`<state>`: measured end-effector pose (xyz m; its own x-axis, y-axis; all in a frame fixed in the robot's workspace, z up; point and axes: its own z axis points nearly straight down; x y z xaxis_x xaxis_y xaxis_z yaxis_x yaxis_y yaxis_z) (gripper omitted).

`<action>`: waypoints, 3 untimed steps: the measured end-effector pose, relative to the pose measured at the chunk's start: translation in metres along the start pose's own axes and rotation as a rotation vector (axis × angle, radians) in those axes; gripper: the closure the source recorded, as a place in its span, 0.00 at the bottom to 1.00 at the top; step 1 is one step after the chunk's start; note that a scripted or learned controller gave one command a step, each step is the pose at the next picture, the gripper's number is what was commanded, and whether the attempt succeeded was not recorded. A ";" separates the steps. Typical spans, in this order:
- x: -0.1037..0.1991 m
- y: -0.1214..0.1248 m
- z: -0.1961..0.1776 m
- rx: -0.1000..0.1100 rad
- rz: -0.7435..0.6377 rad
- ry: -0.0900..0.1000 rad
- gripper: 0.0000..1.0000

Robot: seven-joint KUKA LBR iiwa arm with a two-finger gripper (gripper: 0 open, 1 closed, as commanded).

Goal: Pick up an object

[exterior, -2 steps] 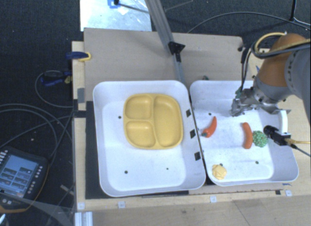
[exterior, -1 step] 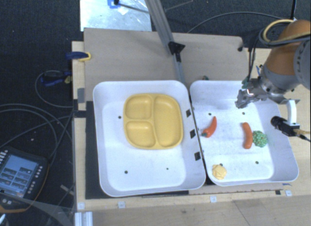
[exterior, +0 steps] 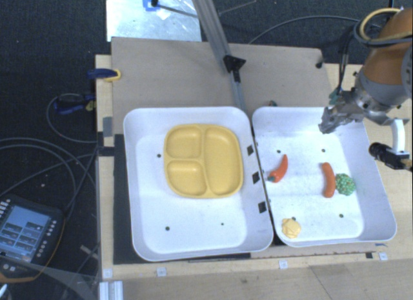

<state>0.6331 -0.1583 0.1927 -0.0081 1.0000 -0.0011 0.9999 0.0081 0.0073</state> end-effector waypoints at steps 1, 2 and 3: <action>-0.003 -0.008 -0.056 0.001 0.001 0.000 1.00; 0.055 0.001 -0.056 0.005 -0.003 0.003 1.00; 0.102 -0.009 -0.054 0.007 -0.002 0.002 1.00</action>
<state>0.6226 -0.0567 0.2466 -0.0099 1.0000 0.0013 1.0000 0.0099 0.0002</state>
